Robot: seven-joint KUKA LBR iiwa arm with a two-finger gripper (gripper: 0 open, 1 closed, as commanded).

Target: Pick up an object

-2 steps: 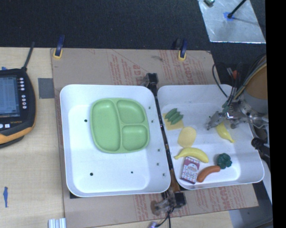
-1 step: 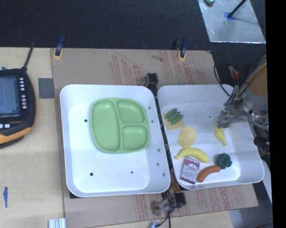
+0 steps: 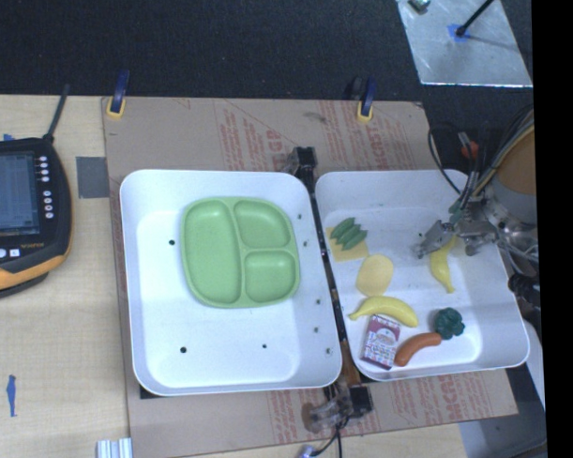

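My gripper [image 3: 451, 245] is low over the right part of the right bin [image 3: 397, 178], and its fingers look spread open. Just beneath it lies a small yellow curved piece [image 3: 443, 270], whose upper end sits between the fingertips; I cannot tell whether they touch it. Elsewhere in this bin are a green ridged vegetable [image 3: 348, 234], a pale yellow rounded piece [image 3: 373, 273], a banana [image 3: 385, 310], a red packet [image 3: 381, 343], an orange sausage [image 3: 417, 346] and a dark green broccoli [image 3: 448, 323].
The left bin [image 3: 151, 369] holds a green divided plate [image 3: 240, 250]. An orange-edged control tablet [image 3: 19, 214] lies on the bench at far left. Cables and the arm's wrist [image 3: 510, 183] crowd the right bin's right edge.
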